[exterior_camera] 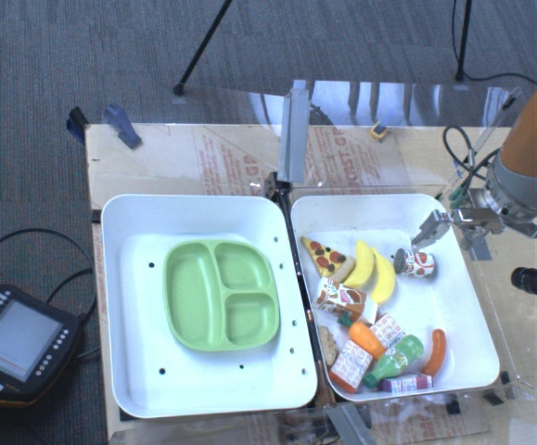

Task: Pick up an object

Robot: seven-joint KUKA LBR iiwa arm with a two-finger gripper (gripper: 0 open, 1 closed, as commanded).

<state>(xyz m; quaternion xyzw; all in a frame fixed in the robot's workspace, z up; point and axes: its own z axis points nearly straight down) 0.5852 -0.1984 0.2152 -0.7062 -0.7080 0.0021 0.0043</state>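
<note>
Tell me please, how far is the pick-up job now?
Done: nothing looks lifted; the toy food, such as the bananas and pizza slice, lies in the right bin. In hand: the gripper hangs over that bin's far right side, above a small can, nothing visibly between its fingers. Left: closing on one object and raising it.

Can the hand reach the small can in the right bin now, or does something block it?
Probably yes. The hand hangs just beside the small can, which lies apart from the bananas, nothing on top.
</note>
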